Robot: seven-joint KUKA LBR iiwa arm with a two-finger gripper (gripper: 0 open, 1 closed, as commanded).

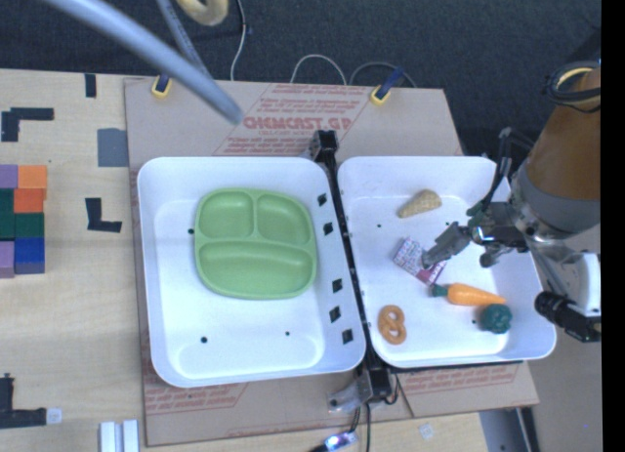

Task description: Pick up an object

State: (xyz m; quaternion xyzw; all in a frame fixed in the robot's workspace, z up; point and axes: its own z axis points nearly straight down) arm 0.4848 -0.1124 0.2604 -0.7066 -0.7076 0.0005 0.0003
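Note:
The right bin (371,182) holds several small items: a tan wedge-shaped piece (420,203), a purple and silver packet (410,255), an orange carrot (473,295), a green broccoli-like piece (495,318) and a brown pretzel (393,324). My gripper (461,251) hangs over the middle right of this bin, just above the carrot and right of the packet. Its fingers stand open, and one dark finger (442,246) reaches toward the packet. Nothing is between the fingers.
A green divided plate (257,243) lies in the left bin (156,245). A black divider (335,245) runs between the bins. Coloured blocks (24,221) sit on the bench at far left. A grey pole (117,20) crosses the top left.

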